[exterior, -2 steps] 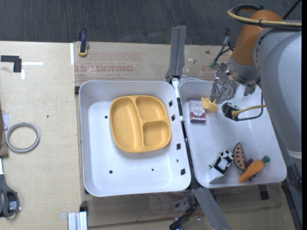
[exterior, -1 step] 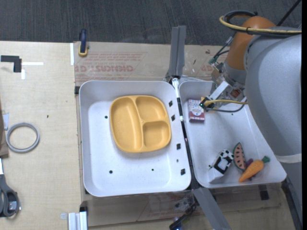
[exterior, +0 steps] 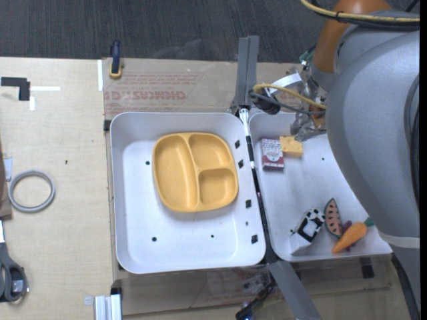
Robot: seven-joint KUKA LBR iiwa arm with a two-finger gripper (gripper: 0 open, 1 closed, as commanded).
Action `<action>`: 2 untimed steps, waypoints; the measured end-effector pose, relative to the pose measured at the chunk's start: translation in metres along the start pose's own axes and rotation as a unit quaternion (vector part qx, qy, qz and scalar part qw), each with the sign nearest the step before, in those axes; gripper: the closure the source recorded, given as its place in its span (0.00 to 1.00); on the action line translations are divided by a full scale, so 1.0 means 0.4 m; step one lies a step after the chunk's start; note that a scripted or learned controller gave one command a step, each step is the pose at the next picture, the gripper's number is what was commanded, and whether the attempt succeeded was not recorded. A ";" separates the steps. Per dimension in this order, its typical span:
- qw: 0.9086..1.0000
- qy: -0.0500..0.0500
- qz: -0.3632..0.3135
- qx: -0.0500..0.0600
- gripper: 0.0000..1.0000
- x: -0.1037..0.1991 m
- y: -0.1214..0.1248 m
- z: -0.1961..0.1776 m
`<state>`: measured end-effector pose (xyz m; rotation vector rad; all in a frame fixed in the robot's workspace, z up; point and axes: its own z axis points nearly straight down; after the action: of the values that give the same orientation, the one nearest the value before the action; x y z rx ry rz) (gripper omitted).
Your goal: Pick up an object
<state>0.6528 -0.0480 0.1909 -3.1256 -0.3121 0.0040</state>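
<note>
- Crowding is the main risk in the camera view: the end effector [exterior: 308, 120] sits low at the far end of the right bin [exterior: 313, 242], tangled visually with cables [exterior: 280, 99] and its own wrist, so I cannot tell whether it is released or clenched.
- Nothing visibly sits in its grasp; the nearest candidate, a yellow cheese wedge [exterior: 290, 145], lies just beside it on the bin floor, touching or nearly touching a small red box [exterior: 271, 154].
- A descent slightly off could push the wedge against the box, or pinch both together, and either would likely slip free on the lift.
- The wedge also lies near the bin's far wall and the divider [exterior: 248, 79] between bins, so a wide approach could strike a rim.
- Other pickable things lie well apart at the near end: a black-and-white piece [exterior: 308, 227], a watermelon slice [exterior: 333, 217] and a carrot [exterior: 350, 237], the last two touching.
- The left bin [exterior: 130, 239] holds a yellow divided plate [exterior: 195, 172]; on the tabletop [exterior: 60, 132] a grey ring [exterior: 30, 191] lies clear of any likely motion.
</note>
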 end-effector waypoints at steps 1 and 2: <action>0.998 -0.002 -0.069 0.000 0.00 -0.017 0.002 0.002; 0.999 0.000 -0.052 -0.001 0.00 -0.051 -0.009 -0.231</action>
<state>0.6322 -0.0486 0.2834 -3.1064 -0.4731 0.0047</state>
